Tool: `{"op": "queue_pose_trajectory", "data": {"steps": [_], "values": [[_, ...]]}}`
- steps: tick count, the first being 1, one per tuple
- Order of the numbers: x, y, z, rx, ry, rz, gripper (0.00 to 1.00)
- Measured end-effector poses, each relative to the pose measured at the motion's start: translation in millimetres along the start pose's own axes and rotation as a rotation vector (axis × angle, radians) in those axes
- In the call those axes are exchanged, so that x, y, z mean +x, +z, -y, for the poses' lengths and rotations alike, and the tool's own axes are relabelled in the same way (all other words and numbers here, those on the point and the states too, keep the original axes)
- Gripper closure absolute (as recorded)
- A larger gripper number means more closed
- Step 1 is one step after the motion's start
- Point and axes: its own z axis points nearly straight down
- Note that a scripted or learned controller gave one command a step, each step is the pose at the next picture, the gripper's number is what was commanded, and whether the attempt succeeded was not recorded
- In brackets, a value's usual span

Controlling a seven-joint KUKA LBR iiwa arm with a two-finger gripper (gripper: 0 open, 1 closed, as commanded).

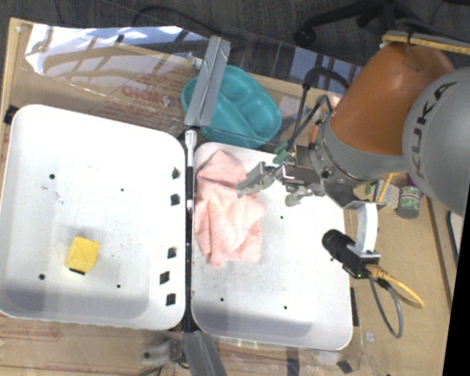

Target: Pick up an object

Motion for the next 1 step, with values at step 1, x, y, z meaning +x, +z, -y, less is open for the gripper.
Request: {"op": "queue_pose_trajectory", "data": {"steps": [1], "values": [[-9.1, 181.1, 3.1, 0.001, -0.076, 0.002, 0.00]]}}
